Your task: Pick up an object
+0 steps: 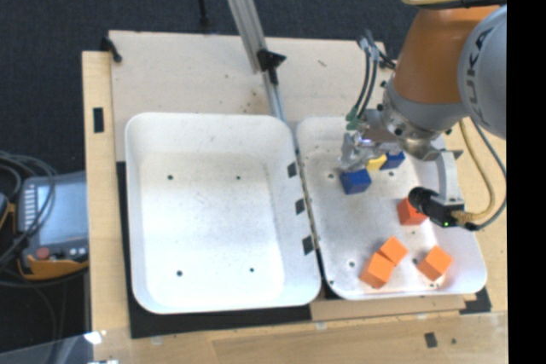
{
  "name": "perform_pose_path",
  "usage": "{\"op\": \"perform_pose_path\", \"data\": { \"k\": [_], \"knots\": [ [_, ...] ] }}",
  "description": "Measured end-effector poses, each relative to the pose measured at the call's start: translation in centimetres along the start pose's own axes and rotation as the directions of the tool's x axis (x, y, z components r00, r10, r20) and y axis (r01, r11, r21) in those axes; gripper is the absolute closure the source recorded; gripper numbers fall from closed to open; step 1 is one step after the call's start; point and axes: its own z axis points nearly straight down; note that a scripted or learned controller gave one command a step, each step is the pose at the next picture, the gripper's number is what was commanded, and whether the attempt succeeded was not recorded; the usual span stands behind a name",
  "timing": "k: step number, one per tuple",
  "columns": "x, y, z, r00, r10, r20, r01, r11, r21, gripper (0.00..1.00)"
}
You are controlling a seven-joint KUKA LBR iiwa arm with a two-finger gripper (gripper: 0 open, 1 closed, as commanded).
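My gripper (354,156) hangs over the upper left part of the right bin (341,268). A blue block (355,181) lies directly beneath its tip, touching or nearly touching it. Just to the right, partly under the wrist, are a small yellow piece (375,162) and another blue piece (395,158). Two orange blocks (386,260) sit together near the bin's front. A third orange block (435,262) lies to their right. A red-orange block (410,213) is partly hidden by a black fitting on the arm.
The left bin (213,209) lies beside the right one, their rims meeting at the middle. A slanted metal pole (243,4) rises behind the bins. The arm's orange band and cables (435,38) overhang the right bin's back right.
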Motion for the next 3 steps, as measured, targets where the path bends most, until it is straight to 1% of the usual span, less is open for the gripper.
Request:
{"op": "perform_pose_path", "data": {
  "k": [1, 2, 3],
  "knots": [
    [4.8, -0.1, -0.4, 1.000, 0.000, 0.000, 0.000, 1.000, 0.000, 1.00],
    [8.9, -0.6, 0.1, 1.000, 0.001, 0.001, -0.001, 1.000, 0.003, 1.00],
    [14.3, -1.0, 1.9, 1.000, 0.001, 0.001, -0.001, 1.000, 0.006, 1.00]
  ]
}}
